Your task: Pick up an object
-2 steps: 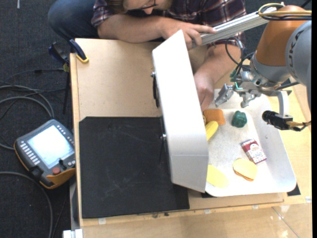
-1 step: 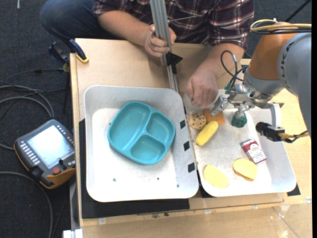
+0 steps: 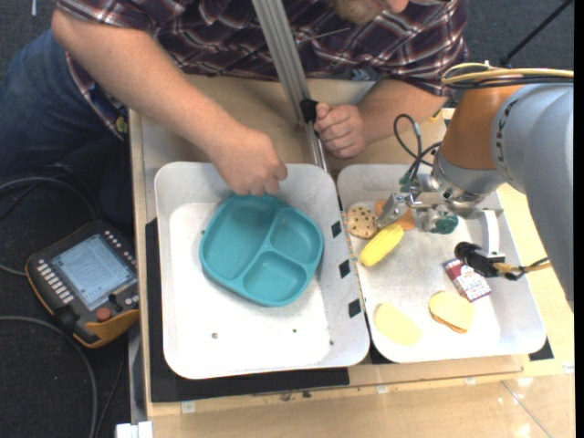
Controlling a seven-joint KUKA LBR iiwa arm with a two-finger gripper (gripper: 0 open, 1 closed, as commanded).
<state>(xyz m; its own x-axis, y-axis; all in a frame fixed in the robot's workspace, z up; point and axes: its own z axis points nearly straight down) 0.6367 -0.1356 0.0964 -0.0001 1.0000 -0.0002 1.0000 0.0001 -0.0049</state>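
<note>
You are looking at the end effector (image 3: 408,210) sitting low over the upper left of the right bin (image 3: 511,327), just above the yellow banana-shaped toy (image 3: 381,245) and beside the spotted cookie (image 3: 361,219); this is likely the pick it is lining up. You cannot tell whether it is open, closed or gripping anything, since the wrist and cables are covering that spot. 2 pale yellow pieces (image 3: 398,324) and a small red and white packet (image 3: 467,281) are lying lower in the same bin, well apart from it. In the left bin (image 3: 182,336), a person's hand (image 3: 246,167) is touching the teal divided plate (image 3: 263,249), perhaps placing it. The person's head is being cut off at the top of the frame
</note>
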